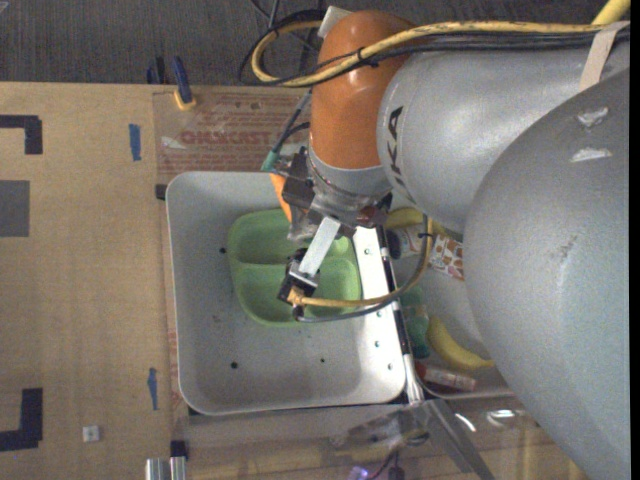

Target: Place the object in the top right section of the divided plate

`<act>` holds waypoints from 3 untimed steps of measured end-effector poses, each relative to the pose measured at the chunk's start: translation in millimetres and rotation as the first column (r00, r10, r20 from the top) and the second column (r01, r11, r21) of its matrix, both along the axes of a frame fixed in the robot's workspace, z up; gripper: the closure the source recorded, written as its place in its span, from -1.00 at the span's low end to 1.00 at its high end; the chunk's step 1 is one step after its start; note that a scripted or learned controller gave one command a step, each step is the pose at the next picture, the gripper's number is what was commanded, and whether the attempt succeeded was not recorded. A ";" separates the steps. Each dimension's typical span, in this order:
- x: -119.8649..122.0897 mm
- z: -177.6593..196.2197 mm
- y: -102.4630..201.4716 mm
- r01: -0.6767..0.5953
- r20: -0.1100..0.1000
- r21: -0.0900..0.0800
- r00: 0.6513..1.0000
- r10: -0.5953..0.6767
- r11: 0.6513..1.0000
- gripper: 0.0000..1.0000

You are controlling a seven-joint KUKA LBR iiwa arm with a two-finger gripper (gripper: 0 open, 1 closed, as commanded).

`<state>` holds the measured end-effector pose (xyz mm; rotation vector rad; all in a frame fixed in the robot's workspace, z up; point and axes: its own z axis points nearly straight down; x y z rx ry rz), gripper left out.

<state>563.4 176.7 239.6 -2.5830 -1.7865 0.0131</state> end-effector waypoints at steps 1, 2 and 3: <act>-39.8 22.4 -50.0 0.072 -0.004 0.000 0.997 -0.072 0.997 1.00; -61.6 -44.1 -1.1 -0.054 -0.006 0.000 0.999 0.054 0.999 1.00; -32.0 -125.9 -39.1 0.358 0.000 -0.001 0.934 -0.358 0.934 1.00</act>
